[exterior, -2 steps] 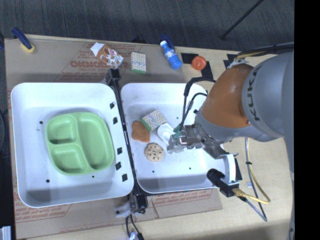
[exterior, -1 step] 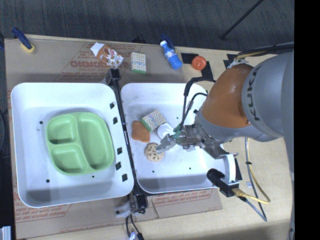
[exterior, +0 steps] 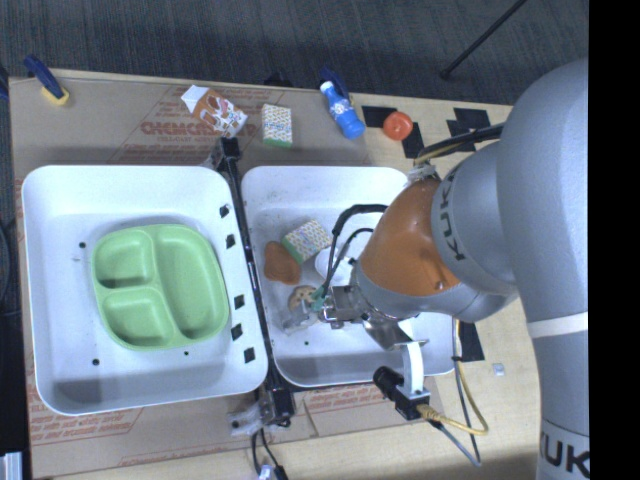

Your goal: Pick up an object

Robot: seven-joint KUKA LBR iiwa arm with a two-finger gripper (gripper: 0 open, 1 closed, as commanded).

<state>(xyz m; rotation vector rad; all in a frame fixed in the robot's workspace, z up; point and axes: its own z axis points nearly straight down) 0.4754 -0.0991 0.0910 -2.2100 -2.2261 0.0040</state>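
Note:
My gripper [exterior: 303, 311] reaches down into the right bin [exterior: 300, 373], low over its floor near the left wall. Just beneath and beside it lies a small speckled tan item [exterior: 300, 294], partly hidden by the gripper. A brown oval object [exterior: 281, 263] rests a little farther back, and a small green-and-white box [exterior: 307, 238] lies tilted behind that. A white round thing [exterior: 328, 264] peeks out beside the wrist. The orange band and grey arm cover the right half of this bin.
The left bin [exterior: 50, 208] holds a green divided plate [exterior: 158, 285]. Beyond the bins on the bench lie a snack packet [exterior: 213, 111], a small box [exterior: 276, 125], a blue bottle [exterior: 343, 110], an orange ball [exterior: 398, 125] and a blue-yellow clamp [exterior: 46, 80].

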